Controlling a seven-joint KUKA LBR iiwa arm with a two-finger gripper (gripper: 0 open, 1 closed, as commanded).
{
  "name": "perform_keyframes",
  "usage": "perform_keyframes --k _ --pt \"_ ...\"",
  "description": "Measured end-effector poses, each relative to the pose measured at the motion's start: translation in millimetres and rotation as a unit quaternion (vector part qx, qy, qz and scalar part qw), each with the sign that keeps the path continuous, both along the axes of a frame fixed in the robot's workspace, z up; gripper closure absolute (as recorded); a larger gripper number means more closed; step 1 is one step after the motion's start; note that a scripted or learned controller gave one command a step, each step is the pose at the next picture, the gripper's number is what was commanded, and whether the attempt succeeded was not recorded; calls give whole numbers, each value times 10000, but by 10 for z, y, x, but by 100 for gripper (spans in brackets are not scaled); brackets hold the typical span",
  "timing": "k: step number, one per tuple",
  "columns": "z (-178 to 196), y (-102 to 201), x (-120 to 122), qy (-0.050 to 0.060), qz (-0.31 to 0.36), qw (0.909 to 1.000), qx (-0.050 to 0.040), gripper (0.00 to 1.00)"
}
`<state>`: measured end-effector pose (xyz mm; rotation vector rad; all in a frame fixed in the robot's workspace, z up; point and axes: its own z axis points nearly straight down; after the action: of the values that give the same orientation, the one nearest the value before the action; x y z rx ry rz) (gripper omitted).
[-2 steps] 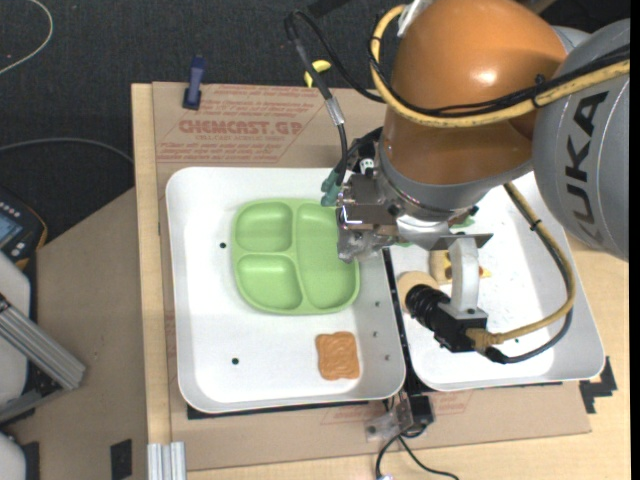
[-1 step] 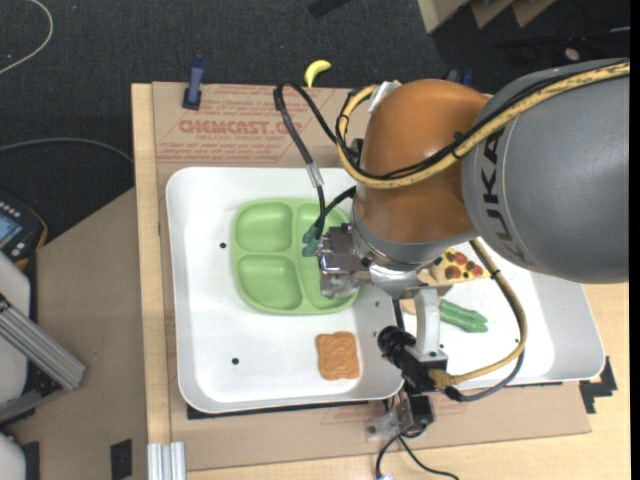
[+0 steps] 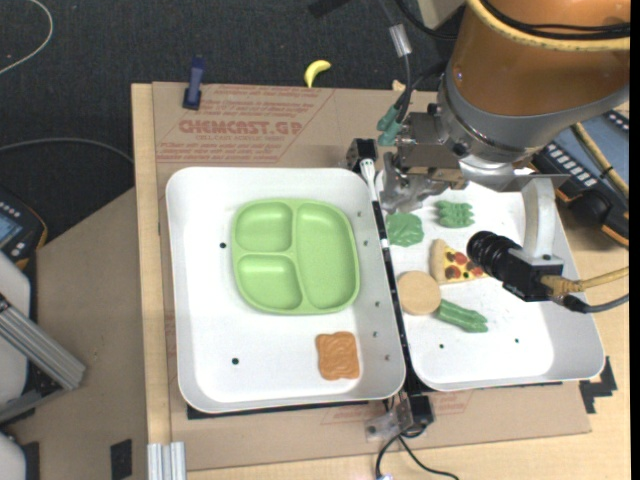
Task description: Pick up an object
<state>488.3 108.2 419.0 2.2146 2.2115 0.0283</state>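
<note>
- The grey and orange arm (image 3: 540,58) reaches over the right bin (image 3: 560,358).
- A green divided plate (image 3: 296,256) sits in the left bin (image 3: 200,298), a waffle (image 3: 338,355) near it.
- The hand (image 3: 405,193) hangs above a green leaf piece (image 3: 405,230); whether it is released or clenched I cannot tell.
- A pizza slice (image 3: 450,263), a tan disc (image 3: 418,293) and a green pod (image 3: 462,317) lie nearby.

bright, even overhead light; the white bins (image 3: 190,268) look nearly washed out. soft short shadows under the green tray (image 3: 296,256). glare sheens the orange band (image 3: 560,8), which sits close and blurred. dark floor dim.
</note>
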Motion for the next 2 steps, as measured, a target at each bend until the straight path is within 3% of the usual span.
perform_keyframes --k 1,2 --pt "-1378 -542 -112 184 -33 9998 -41 100" --pt "705 -891 -80 -9 -1 10000 -16 100"
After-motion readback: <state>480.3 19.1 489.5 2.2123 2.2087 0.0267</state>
